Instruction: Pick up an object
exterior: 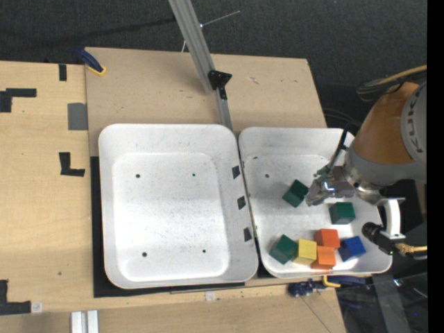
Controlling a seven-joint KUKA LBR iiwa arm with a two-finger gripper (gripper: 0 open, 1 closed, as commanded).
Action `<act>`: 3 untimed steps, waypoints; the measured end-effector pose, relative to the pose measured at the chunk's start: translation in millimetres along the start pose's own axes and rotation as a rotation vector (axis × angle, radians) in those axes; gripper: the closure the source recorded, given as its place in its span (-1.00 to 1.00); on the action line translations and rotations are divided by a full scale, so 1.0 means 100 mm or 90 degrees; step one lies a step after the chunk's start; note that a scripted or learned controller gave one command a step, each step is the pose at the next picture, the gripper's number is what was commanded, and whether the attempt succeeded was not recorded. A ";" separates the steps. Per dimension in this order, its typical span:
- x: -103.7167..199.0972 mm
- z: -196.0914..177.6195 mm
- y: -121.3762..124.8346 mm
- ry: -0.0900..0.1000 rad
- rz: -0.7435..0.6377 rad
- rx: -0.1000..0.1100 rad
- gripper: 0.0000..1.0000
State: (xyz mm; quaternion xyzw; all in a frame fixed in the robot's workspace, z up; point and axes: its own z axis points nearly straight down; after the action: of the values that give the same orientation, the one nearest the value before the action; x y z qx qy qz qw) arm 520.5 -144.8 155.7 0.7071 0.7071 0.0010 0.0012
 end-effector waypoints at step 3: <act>0.54 -1.05 -0.06 0.001 -0.003 0.003 1.00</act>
State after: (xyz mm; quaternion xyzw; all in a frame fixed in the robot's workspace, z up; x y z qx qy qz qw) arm 514.5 -91.2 260.9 0.7056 0.7086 -0.0003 -0.0010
